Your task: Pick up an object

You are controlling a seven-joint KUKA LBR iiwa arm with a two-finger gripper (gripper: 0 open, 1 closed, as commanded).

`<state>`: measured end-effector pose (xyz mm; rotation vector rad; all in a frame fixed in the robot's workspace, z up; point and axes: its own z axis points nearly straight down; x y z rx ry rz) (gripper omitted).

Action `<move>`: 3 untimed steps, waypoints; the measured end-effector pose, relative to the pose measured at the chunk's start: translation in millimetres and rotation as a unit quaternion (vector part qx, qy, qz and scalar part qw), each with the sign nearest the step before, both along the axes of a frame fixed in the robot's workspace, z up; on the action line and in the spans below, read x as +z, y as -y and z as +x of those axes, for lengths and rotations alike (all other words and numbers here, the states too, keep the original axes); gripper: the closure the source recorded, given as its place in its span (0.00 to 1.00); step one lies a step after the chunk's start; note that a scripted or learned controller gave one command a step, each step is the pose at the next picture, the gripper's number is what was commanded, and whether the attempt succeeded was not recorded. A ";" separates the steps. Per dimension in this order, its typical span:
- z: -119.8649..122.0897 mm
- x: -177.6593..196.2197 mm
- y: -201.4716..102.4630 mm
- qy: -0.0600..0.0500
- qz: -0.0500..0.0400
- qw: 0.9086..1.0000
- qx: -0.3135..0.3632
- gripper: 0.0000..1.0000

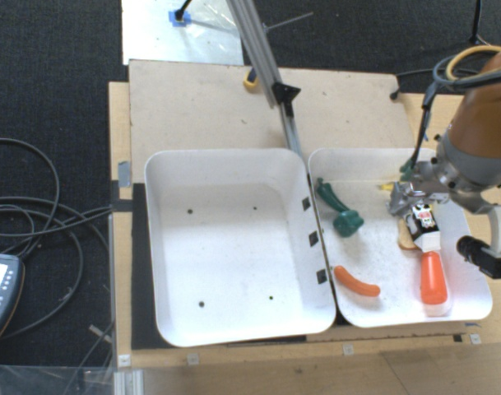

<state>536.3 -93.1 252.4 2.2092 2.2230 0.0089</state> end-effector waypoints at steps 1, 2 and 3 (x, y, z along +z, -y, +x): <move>1.1 17.5 0.1 -0.003 0.000 1.000 0.000 1.00; 3.6 3.0 -54.4 -0.004 0.002 1.000 0.002 1.00; 6.8 -9.7 -111.5 -0.005 0.002 1.000 0.002 1.00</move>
